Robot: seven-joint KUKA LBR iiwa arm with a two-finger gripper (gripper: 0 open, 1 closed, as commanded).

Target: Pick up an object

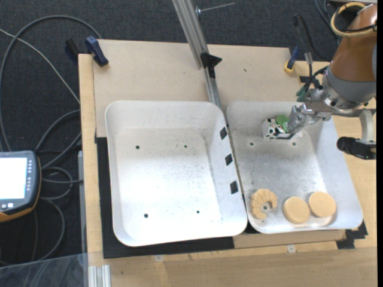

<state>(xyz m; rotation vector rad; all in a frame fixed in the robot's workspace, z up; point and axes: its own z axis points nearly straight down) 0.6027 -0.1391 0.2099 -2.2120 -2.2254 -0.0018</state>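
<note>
My gripper (294,124) hangs over the far part of the right bin (281,172), reaching in from the right. Right at its tip lies a small green, white and black object (276,127), partly hidden by the gripper. Whether the object is gripped or merely touched I cannot tell. Along the near edge of the right bin lie three tan pieces: a ridged, shell-like one (263,203) and two round discs (295,210) (322,204).
The left bin (167,172) sits beside the right one, with a row of black clips on the shared rim. A slanted metal rail (194,34) crosses the bench behind the bins. Cables and a handheld screen (17,181) lie off the bench at left.
</note>
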